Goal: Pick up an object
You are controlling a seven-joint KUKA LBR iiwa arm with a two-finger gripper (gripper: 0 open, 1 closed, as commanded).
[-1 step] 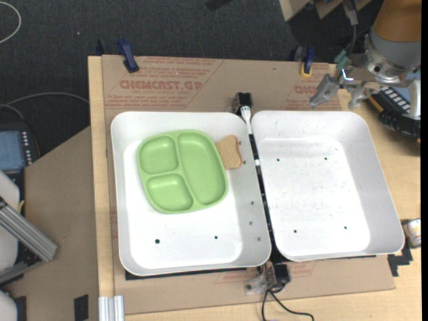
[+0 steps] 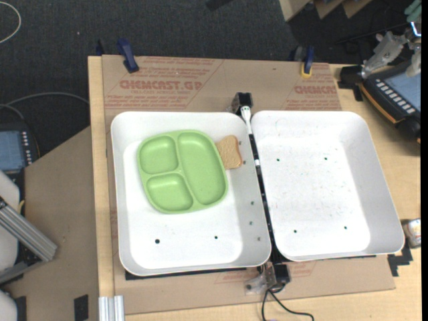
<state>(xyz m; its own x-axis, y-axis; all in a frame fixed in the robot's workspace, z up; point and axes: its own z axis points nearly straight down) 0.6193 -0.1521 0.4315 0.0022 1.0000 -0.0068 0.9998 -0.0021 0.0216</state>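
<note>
Camera view — two shallow white plastic bins on a brown cardboard-covered bench (image 2: 167,79).
The left bin (image 2: 134,246) holds a green three-compartment plastic plate (image 2: 182,171); a small tan cracker-like slab (image 2: 230,152) lies touching the plate's right rim — near the bin's right wall. The right bin (image 2: 321,179) lies beside it.

Green three-compartment plate (image 2: 182,172) lies flat, upright, in the left bin (image 2: 134,246), toward its far side. Tan bread-like slice (image 2: 231,152) lies flat, touching the plate's right rim.
</note>
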